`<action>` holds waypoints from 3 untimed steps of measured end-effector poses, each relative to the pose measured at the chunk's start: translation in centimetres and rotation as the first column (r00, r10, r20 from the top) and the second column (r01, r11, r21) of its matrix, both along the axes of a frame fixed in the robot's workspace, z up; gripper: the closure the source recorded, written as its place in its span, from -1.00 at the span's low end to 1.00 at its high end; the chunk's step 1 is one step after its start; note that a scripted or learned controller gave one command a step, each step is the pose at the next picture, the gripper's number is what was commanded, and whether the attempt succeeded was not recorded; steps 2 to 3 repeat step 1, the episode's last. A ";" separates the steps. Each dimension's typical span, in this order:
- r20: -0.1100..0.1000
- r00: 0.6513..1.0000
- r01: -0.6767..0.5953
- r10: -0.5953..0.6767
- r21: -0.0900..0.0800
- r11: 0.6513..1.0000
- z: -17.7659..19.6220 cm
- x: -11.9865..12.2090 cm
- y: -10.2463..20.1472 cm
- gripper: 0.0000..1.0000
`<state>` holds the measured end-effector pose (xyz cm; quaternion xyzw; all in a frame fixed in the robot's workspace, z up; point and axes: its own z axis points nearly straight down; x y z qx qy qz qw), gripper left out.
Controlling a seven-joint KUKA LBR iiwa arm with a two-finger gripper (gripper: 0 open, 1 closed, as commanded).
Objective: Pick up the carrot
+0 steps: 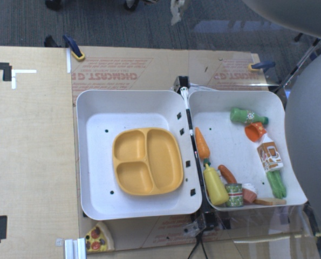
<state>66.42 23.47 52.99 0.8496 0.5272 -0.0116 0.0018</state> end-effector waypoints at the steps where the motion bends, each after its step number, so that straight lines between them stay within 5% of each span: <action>1: 0.000 1.000 -0.004 0.004 -0.001 1.000 0.8 0.1 0.1 1.00; 3: 0.000 1.000 -0.004 0.004 -0.001 1.000 0.8 0.1 0.1 1.00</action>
